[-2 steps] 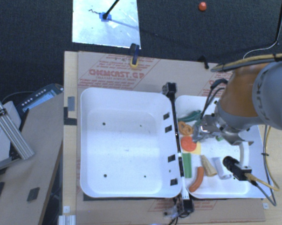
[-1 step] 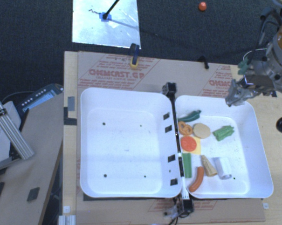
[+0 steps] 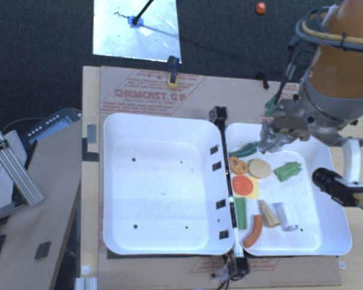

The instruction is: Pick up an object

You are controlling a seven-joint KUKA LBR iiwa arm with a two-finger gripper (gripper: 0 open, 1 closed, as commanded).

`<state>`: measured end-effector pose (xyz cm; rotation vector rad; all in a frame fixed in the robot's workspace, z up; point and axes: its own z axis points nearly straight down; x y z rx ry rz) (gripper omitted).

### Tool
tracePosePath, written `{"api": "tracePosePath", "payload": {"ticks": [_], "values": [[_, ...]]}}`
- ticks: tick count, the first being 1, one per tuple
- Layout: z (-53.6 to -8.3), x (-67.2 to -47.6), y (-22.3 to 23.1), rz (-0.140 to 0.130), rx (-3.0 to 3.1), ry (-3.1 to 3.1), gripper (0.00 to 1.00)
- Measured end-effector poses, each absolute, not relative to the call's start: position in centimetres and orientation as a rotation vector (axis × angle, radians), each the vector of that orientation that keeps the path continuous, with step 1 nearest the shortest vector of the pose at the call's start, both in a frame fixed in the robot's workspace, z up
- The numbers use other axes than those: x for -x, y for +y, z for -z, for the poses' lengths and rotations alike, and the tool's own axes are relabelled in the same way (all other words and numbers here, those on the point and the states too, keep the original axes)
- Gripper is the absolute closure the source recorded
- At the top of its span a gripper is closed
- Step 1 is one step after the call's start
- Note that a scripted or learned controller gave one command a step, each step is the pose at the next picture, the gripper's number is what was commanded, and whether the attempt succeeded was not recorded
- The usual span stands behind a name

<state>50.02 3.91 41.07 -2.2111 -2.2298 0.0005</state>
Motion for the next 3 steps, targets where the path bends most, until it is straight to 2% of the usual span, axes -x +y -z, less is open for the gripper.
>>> {"api": "tracePosePath", "payload": {"ticks": [1,2,3], "values": [[-25.1,-48.4,10.4,-0.016,2.203,-2.226,1.0],[-38.4,-56.4,14.9,0.028,2.219,-2.239,1.0],[-28.9,-55.4,22.2,-0.006,2.206,-2.23,1.0]]}}
